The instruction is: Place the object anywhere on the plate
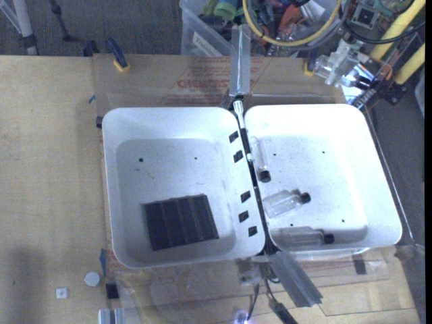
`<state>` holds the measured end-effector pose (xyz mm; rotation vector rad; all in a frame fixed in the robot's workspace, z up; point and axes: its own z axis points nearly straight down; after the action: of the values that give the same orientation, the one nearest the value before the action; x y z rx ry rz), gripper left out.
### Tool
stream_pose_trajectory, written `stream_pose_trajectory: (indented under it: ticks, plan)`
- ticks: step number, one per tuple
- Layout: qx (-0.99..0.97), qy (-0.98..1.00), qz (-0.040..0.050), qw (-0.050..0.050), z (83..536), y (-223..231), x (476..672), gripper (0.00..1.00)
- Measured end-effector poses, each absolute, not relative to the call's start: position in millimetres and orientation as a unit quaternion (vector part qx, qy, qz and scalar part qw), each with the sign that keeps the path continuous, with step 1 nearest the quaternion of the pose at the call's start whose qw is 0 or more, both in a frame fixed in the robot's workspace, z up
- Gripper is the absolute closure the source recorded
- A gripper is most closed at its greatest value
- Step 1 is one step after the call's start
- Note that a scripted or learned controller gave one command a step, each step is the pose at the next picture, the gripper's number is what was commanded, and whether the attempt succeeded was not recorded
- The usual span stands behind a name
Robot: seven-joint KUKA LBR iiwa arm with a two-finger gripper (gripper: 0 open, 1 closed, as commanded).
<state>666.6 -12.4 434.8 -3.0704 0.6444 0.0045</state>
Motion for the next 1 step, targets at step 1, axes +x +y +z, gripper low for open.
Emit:
stream_pose_trajectory:
  ticks: [1]
  plan:
    - [-0.966,0.260,0.0009,0.002,435.3,118.4,666.1,1.00]
